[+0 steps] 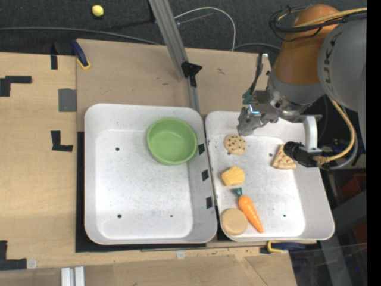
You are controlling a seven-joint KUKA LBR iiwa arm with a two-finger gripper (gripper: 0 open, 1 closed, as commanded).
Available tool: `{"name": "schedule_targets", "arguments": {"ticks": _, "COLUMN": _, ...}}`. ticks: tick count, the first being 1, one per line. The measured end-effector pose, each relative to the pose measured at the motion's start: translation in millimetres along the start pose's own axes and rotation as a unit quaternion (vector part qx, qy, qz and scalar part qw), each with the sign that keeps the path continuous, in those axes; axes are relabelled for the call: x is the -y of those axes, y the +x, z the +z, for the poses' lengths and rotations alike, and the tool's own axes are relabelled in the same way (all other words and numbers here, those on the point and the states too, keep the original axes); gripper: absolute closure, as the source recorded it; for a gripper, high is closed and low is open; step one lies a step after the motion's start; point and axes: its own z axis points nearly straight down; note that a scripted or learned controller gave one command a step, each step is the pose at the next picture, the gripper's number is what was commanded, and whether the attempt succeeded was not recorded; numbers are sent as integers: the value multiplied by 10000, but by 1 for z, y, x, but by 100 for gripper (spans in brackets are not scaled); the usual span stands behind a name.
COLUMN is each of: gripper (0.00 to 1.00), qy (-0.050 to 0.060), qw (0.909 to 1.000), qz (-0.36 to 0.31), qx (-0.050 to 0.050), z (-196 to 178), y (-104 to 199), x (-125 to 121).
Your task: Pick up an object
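In the right bin (297,219) lie a chocolate-chip cookie (235,144), a yellow corn piece (233,176), an orange carrot (250,213), a tan round bun (234,222) and a wedge-shaped cracker (284,159). The gripper (246,124) hangs over the bin's far left corner, just above and beside the cookie. Nothing shows between its fingers. A green bowl (172,140) sits at the far right of the left bin (119,213).
A grey metal pole (172,34) slants down to the gap between the bins. The arm's grey and orange body (309,46) looms over the right bin's far side, with cables by the cracker. A small yellow ball (97,10) lies on the dark floor beyond the bench.
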Motion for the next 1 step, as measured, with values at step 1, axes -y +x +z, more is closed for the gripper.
{"name": "schedule_targets", "arguments": {"ticks": 1, "gripper": 100, "qy": 5, "qw": 10000, "qz": 2, "qx": -1, "z": -3, "y": 50, "x": 8}}
